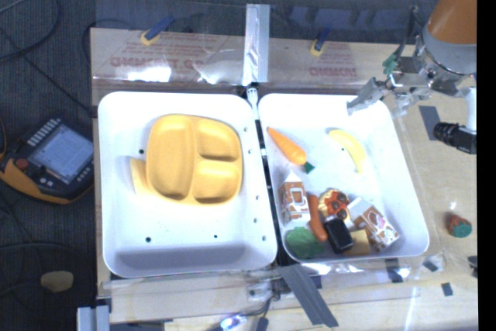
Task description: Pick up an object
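The left bin holds a yellow divided tray, which lies toward its far side. The right bin holds a carrot and a banana in its far half, with open white floor between and around them. Its near edge is crowded: a small printed carton, a second carton, a black block, something green and a red-orange piece, all touching or overlapping. The gripper sits over the right bin's far right rim, above the banana's corner; its fingers seem spread apart with nothing between them, though they are small and blurred. Red printing on the cardboard beyond the bins is unreadable.
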### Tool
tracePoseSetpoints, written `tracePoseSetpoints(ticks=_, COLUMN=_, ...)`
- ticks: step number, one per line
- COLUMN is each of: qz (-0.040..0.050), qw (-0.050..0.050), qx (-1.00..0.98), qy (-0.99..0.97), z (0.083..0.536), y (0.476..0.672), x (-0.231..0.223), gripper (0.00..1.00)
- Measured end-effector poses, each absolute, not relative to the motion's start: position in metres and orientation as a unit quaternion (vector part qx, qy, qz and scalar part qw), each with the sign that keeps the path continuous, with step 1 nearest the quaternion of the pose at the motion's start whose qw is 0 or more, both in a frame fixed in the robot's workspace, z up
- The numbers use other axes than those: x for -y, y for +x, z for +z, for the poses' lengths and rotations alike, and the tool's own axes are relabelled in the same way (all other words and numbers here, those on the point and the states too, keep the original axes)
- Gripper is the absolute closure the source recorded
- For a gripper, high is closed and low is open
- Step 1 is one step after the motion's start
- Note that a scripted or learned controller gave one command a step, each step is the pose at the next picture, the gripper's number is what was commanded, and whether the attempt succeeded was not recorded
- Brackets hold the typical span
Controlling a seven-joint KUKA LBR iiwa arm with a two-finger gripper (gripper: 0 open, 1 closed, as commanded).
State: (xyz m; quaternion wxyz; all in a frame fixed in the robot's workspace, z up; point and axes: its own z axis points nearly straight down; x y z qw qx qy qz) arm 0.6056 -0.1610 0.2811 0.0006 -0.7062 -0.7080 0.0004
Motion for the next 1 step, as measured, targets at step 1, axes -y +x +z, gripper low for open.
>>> tracePoseSetpoints(ticks=1, qz=0.0012, qw=0.001, qx=0.749, qy=-0.662, z=0.196, y=0.599, x=0.1883, gripper=0.0)
